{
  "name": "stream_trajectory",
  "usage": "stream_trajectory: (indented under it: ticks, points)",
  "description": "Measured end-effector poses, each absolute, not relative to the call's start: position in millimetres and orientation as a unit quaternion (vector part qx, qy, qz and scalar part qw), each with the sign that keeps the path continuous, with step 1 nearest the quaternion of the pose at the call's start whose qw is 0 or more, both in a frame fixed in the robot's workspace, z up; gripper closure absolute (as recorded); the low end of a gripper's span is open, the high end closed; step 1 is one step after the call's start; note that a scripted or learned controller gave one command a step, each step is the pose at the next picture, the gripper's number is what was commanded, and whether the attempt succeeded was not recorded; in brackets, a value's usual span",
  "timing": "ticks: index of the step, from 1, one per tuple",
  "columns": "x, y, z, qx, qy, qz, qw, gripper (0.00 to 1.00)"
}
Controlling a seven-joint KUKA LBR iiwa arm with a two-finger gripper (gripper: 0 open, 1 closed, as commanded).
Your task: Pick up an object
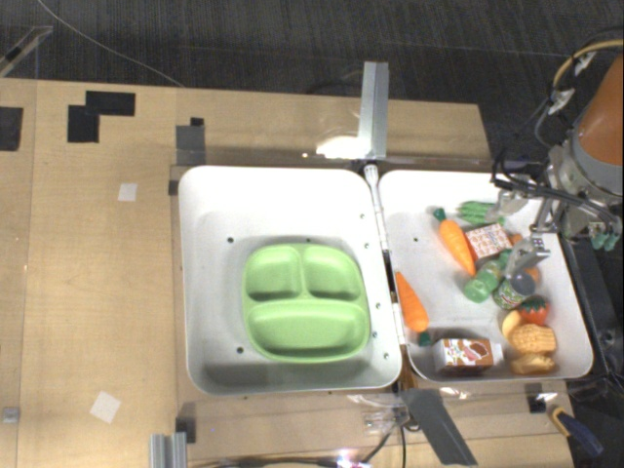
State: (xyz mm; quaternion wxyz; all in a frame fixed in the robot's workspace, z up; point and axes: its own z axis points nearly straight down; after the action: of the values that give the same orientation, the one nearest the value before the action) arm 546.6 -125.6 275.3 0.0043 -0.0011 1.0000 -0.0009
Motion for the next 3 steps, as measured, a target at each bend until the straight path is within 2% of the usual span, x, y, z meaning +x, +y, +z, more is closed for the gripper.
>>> stream_trajectory:
  ticks: [1,2,3]
  points:
    - [605.7,-142,95,-0.031,0.999,-0.0009,0.006,0.0]
    - [614.8,-102,89,-0.041,0.999,-0.0004,0.007,0.0]
    - [555.9,-91,91,-0.044,0.999,-0.001,0.008,0.0]
